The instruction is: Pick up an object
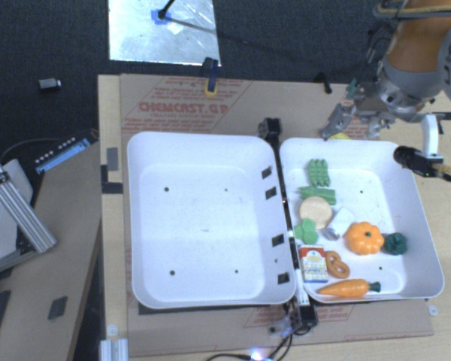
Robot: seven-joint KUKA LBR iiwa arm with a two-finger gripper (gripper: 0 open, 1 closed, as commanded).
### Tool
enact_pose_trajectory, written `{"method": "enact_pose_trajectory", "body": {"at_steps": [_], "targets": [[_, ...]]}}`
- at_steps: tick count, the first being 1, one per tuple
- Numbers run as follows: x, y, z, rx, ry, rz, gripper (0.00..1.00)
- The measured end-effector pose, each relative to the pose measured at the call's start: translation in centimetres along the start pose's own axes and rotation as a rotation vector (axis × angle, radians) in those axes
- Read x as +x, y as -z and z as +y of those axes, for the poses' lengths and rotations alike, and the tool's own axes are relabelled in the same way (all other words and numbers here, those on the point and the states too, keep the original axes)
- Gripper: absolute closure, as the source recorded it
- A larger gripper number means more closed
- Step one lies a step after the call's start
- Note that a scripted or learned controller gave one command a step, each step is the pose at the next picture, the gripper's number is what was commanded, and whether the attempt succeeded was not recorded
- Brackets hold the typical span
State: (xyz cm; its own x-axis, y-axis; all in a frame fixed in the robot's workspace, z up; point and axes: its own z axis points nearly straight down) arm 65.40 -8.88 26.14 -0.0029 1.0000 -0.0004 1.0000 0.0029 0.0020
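My gripper (354,128) hangs over the far rim of the right bin (419,201), with its two fingers apart and nothing between them. A small yellow thing (340,135) peeks out just under the left finger. Inside that bin lie a green pea pod (318,172), a second green piece (320,195), a round beige disc (316,210), a leafy green piece (308,232), a white-grey piece (340,223), an orange pumpkin (364,238), a dark green lump (395,242), a small red-and-white box (313,263), a pretzel (336,264) and a carrot (347,288).
The left bin (203,138) sits beside the right one, joined along a black-clipped middle edge (284,209). Both rest on a cardboard sheet (188,104). A shiny metal plate (164,19) lies on the dark floor behind.
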Motion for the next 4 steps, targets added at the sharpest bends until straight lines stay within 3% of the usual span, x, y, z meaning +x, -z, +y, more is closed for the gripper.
{"method": "enact_pose_trajectory", "body": {"at_steps": [1, 2, 4], "targets": [[-0.6, -10.6, -3.1, 0.010, -0.003, 0.002, 0.00], [-0.5, -18.1, -6.6, 0.008, -0.002, 0.002, 0.00], [14.1, -2.0, -2.3, -0.010, 0.008, 0.004, 0.00]]}}
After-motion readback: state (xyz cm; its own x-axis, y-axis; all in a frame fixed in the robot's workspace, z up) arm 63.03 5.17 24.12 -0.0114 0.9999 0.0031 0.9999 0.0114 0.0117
